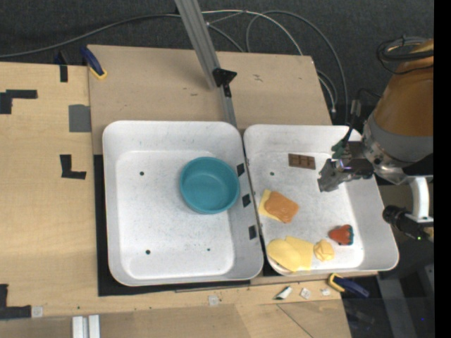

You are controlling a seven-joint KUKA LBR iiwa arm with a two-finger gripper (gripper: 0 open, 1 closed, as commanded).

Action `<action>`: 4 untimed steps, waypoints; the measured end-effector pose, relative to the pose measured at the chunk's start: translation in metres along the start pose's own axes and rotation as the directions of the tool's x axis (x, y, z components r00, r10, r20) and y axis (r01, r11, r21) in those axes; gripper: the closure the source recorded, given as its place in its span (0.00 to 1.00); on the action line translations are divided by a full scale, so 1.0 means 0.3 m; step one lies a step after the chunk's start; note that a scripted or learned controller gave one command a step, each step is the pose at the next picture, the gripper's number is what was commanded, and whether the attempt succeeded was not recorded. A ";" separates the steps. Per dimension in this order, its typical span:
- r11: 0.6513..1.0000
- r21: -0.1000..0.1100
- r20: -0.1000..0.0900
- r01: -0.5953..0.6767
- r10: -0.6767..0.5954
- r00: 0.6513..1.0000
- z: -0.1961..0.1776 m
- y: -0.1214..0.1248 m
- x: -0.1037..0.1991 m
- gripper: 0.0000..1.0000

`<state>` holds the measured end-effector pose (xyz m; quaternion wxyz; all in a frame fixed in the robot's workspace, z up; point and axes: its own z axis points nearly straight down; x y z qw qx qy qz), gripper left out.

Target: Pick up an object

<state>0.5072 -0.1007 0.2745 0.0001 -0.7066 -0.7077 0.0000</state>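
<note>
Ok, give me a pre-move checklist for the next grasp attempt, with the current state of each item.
1. Gripper is over the right bin, where the small things lie: ok.
2. Gripper carries nothing yet: cannot tell, its fingers are too dark and small to read.
3. Candidate targets lie apart from the gripper: orange block, brown bar, red piece: ok.
4. Each target stands alone: not ok for the yellow piece, which touches the small tan piece.
5. Teal bowl sits in the left bin, away from the arm's path: ok.
</note>
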 end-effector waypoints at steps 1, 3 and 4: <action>1.000 0.001 0.000 0.004 -0.004 1.000 0.065 0.104 0.150 1.00; 1.000 0.002 0.000 0.004 -0.004 1.000 0.139 0.276 0.482 1.00; 1.000 0.001 -0.001 0.004 -0.004 1.000 0.176 0.371 0.647 1.00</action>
